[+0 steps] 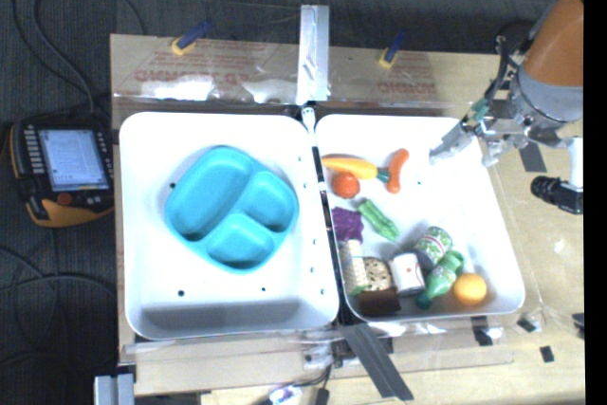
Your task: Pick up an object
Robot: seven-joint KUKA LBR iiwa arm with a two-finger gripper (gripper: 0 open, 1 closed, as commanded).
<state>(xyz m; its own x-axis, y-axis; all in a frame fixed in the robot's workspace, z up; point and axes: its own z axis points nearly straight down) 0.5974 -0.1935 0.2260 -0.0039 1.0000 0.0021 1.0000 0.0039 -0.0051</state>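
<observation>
The right bin (474,213) holds several toy foods. A yellow squash (347,165) and a red tomato (346,186) lie at its upper left, with an orange-red pepper (396,169) beside them. A green cucumber (377,218) and purple grapes (347,223) sit lower down. Along the front edge are a cracker box (370,276), a small white carton (410,272), a green can (434,245), a green bottle (439,280) and an orange (469,289). My gripper (469,149) hovers over the bin's upper right corner, open, with nothing between its fingers.
The left bin (152,299) carries a blue sectioned tray (232,206). A pendant with a screen (64,166) lies off the bench at the left. Yellow clamps (193,36) and taped plastic run along the bench's back edge.
</observation>
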